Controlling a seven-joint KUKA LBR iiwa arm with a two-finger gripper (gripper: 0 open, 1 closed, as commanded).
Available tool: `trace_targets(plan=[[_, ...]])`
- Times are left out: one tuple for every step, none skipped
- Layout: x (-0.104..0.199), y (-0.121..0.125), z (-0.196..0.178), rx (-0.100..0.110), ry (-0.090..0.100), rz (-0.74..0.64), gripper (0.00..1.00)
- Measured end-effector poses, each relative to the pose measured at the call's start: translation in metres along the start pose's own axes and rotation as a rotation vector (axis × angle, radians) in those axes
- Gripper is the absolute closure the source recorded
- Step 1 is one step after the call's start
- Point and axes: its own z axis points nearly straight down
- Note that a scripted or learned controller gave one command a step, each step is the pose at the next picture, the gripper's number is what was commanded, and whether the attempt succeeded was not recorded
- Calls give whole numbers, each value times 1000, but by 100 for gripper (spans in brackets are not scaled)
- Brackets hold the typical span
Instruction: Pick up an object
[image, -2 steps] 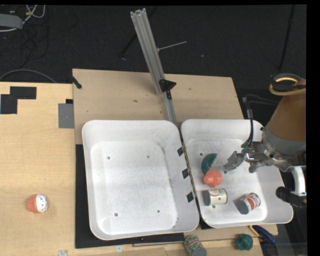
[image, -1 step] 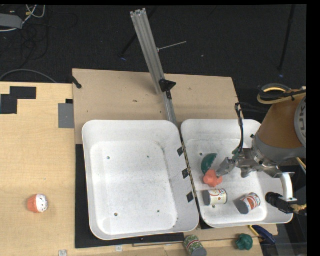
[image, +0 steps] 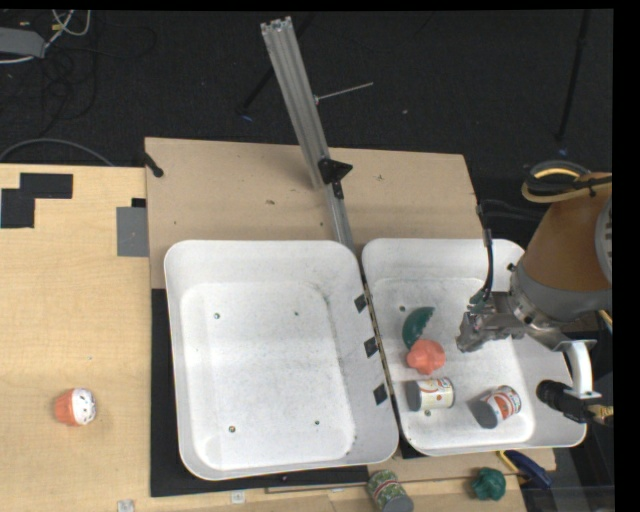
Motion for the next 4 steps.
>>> trace_targets(plan=[[-6, -7, -59, -7, -2, 0, 100], [-7, -6, -68, -4, -1, -3, 100], [51, -4, -77, -3, 2, -12, 100], [114, -4, -73, 0, 2, -12, 100]])
